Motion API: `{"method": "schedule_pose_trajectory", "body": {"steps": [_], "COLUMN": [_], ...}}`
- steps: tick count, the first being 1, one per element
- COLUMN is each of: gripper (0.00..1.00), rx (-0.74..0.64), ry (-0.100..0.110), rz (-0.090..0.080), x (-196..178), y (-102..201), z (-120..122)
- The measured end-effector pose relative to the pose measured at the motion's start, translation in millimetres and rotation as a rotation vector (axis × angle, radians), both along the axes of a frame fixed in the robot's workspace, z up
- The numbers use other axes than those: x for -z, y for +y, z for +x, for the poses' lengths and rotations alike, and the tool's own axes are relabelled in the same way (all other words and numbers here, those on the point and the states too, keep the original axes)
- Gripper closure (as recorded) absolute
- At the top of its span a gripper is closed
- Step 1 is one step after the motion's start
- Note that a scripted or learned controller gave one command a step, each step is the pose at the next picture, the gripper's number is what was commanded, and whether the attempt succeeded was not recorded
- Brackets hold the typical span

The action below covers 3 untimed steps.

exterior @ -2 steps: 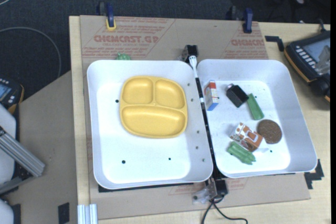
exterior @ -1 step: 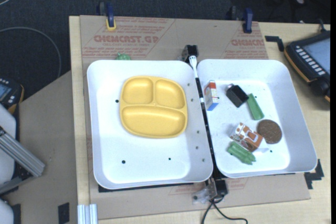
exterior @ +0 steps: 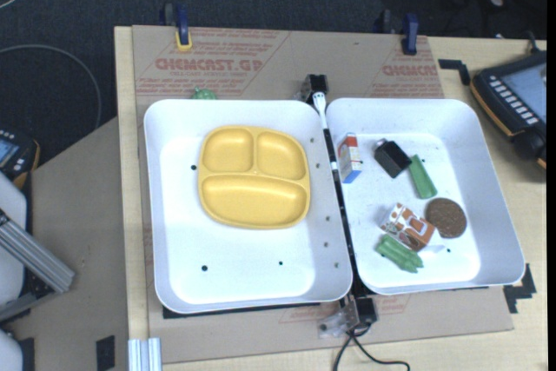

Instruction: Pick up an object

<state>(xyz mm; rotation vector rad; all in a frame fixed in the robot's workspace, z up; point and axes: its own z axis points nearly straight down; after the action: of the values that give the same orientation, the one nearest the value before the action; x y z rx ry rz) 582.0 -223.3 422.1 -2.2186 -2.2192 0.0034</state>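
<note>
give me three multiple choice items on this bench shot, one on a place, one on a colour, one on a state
1. Which bin holds the divided tray?
A. left bin
B. right bin
C. neither

2. What colour is the tray?
A. blue
B. yellow
C. red

3. How does the small orange-and-white carton stand?
A. upright near the right bin's left wall
B. inside the tray
C. on the floor

Key:
1 A, the divided tray lies in the left bin.
2 B, it is plainly yellow.
3 A, the carton stands upright in the right bin, apart from the brown disc.
</note>
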Motion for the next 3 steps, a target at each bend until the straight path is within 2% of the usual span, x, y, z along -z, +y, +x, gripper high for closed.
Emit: {"method": "schedule_pose_trajectory", "body": {"steps": [1,2,3], "gripper": [1.00,1.00,1.00], "rx": [0.002,-0.001,0.000], "ry": [0.005,-0.024,0.003], "rz": [0.002,-0.010,0.001], "x": [101.6,-57.3,40.0], "y": [-0.1,-1.1,0.1], "z": [-29.9,-28.1,-18.1]}}
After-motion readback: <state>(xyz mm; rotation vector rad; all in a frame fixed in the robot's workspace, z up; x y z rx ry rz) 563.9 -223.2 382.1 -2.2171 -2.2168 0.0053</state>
